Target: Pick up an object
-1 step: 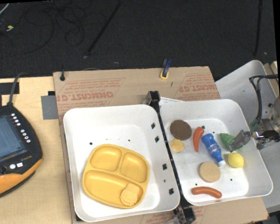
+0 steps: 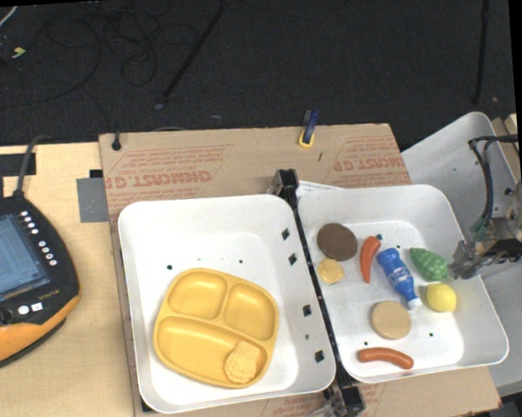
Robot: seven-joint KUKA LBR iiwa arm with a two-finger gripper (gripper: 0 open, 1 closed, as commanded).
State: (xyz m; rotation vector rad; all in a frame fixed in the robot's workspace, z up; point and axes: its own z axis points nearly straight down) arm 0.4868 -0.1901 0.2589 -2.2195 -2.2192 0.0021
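Nearest me in the right bin (image 2: 487, 338) I see one red sausage (image 2: 385, 358), then one tan round biscuit (image 2: 391, 320) and one lemon (image 2: 441, 298). Further up sit one blue bottle (image 2: 398, 276) with a white cap, one green leafy piece (image 2: 429, 264), one red-orange chilli (image 2: 369, 257), one small yellow chunk (image 2: 331, 271) and one brown disc (image 2: 336, 240). That makes eight toy foods to pick from. In the left bin (image 2: 147, 248) lies one yellow divided tray (image 2: 214, 325) with one corn cob (image 2: 241, 364) in its near compartment. The gripper (image 2: 468, 263) hangs at the right bin's right rim, just beside the green piece; I can't tell how its fingers stand. Beyond, the cardboard (image 2: 240, 164) carries upside-down red print I can't read for sure.
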